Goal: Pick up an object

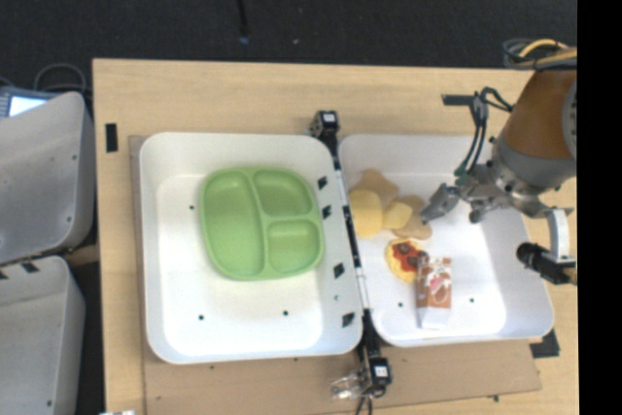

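Observation:
Several small things lie in the left half of the right bin (505,306): a pale yellow lump (364,211), a tan piece (375,182) behind it, a smaller yellow piece (400,215), a round yellow and red toy food (404,259), and a red and white packet (434,284). My gripper (461,206) hangs over the right bin's middle, just right of the yellow pieces. Its fingers are spread apart, and nothing sits between them. The grey finger (440,203) nearest the pile points down and to the left.
A green divided plate (262,222) lies in the left bin (170,306). A ridge with black clips (345,238) separates the two bins. The arm's orange band (544,117) stands above the right bin's far right corner.

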Robot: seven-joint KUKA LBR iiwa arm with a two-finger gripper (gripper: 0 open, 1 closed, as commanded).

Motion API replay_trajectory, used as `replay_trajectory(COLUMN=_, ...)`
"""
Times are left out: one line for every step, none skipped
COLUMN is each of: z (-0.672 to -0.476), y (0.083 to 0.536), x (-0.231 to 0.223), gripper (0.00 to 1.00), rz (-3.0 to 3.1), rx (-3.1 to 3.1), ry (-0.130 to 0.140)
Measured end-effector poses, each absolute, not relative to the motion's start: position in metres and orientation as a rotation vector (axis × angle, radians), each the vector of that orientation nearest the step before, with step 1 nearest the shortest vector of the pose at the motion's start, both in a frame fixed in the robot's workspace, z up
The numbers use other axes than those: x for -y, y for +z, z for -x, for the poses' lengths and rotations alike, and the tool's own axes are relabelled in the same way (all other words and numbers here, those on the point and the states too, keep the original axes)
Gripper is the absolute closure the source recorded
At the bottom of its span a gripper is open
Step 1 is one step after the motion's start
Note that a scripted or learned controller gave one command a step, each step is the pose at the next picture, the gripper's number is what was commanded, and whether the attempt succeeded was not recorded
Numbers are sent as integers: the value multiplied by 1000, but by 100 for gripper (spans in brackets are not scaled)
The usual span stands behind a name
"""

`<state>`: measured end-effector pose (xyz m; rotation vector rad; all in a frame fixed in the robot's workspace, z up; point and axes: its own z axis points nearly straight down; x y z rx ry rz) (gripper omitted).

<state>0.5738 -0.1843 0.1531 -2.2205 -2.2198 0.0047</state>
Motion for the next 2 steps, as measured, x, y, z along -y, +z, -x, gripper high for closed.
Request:
replay_trajectory(z=-574, y=101, x=186, gripper=0, rz=2227, rx=2218, ry=2)
replay_trajectory(z=-576, y=117, x=187, gripper=100, rz=2235, rx=2220, ry=-6)
